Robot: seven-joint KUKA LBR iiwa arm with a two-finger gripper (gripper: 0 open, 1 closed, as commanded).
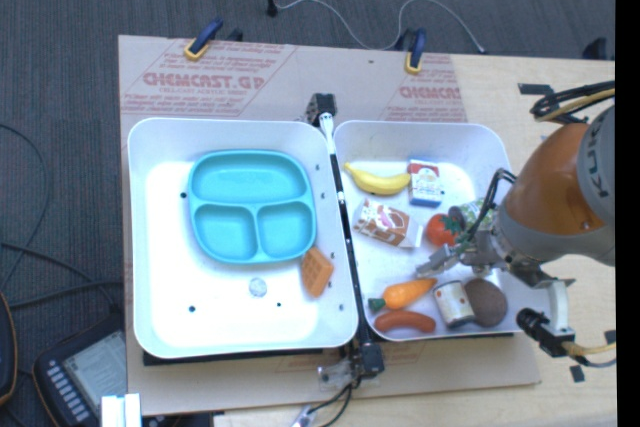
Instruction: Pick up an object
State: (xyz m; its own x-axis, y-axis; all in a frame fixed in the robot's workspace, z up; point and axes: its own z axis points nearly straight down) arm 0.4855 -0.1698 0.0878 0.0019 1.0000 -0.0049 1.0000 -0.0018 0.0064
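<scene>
The right bin [487, 140] holds a banana [378, 179], a red and white box [425, 182], a printed snack packet [387, 223], a red tomato [438, 230], a carrot [408, 293], a red sausage [405, 321], a small can [453, 303] and a brown round object [487, 301]. My gripper [446, 258] hangs low over the right bin, just below the tomato and above the carrot and the can. A green item [466, 214] sits partly hidden behind the wrist. I see nothing held in the gripper.
The left bin [140, 215] bears a blue divided plate [252, 205], an orange cracker [317, 270] and a small clear disc [258, 288]. The arm's orange band [555, 185] covers the right bin's right side. Two clamps [203, 38] [414, 50] hold the board's far edge.
</scene>
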